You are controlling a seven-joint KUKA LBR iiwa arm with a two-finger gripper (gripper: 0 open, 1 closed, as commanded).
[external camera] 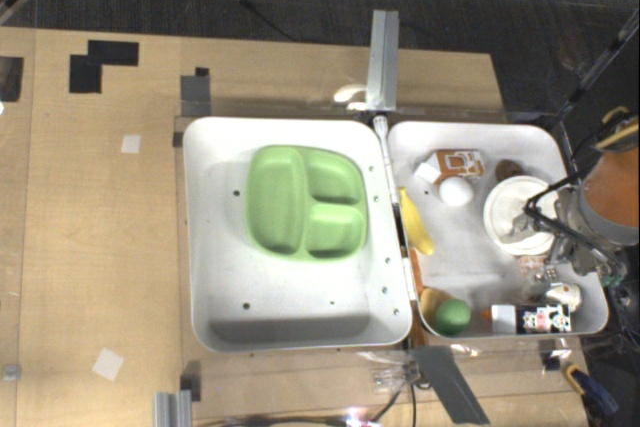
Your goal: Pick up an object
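Observation:
My gripper (540,260) reaches in from the right and hangs over the right side of the right bin (470,140), just below a white bowl (515,210). Cables and the wrist cover part of the bowl. The bin also holds a yellow banana (415,225) along its left wall, a white ball (456,191) beside a small brown and white carton (457,162), a green round fruit (452,315) at the front, and a small printed white item (548,318) at the front right.
The left bin (210,215) holds a green divided plate (305,200). A metal post (383,60) stands behind the wall shared by the two bins. A dark brown item (509,169) lies behind the bowl. Wooden bench surface extends to the left.

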